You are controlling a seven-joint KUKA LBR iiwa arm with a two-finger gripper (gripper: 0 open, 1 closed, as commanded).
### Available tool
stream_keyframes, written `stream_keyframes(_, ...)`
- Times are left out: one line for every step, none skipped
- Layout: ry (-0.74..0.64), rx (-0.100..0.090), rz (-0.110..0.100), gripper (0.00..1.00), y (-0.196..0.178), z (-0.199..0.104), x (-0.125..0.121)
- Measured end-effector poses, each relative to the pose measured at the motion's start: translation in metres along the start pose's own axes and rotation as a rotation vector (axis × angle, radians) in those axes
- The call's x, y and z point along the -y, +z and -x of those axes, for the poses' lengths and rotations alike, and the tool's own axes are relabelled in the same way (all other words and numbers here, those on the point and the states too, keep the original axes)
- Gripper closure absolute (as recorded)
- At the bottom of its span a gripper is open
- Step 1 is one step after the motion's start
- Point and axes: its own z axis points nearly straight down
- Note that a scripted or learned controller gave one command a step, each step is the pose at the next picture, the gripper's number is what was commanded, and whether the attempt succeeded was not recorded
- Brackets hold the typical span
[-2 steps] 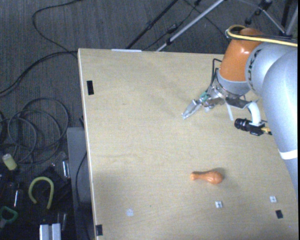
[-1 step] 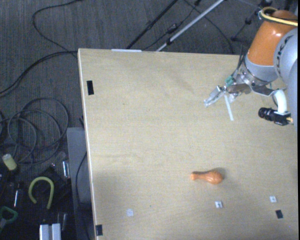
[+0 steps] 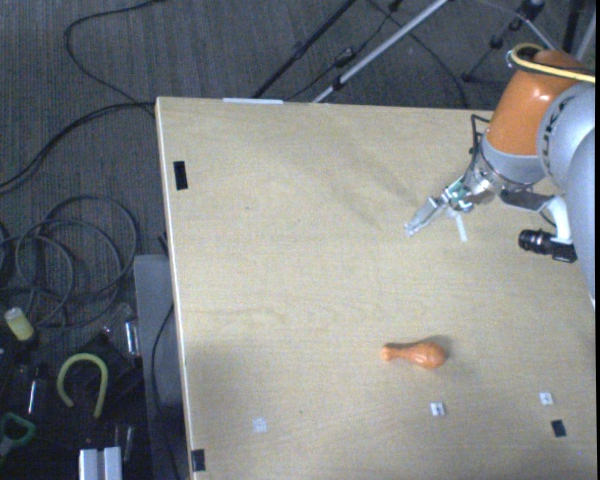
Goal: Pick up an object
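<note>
We are just starting: our gripper (image 3: 438,218), jaws spread, it seems, hangs well above the toy (image 3: 416,354). Next we go down over it.

A pale wooden desk (image 3: 280,268) fills the middle and right of the frame. Dark grey carpet (image 3: 60,68) lies around it, with black cables (image 3: 50,258) coiled at left and metal stand legs (image 3: 410,18) crossing the top.
</note>
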Motion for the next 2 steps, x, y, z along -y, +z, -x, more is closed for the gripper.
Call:
stream_keyframes(-0.128, 0.0, 0.001, 0.0, 0.0161, -0.0335, -0.0153)
stream_keyframes(-0.127, 0.0, 0.004, 1.0, 0.0062, -0.0341, -0.0165)
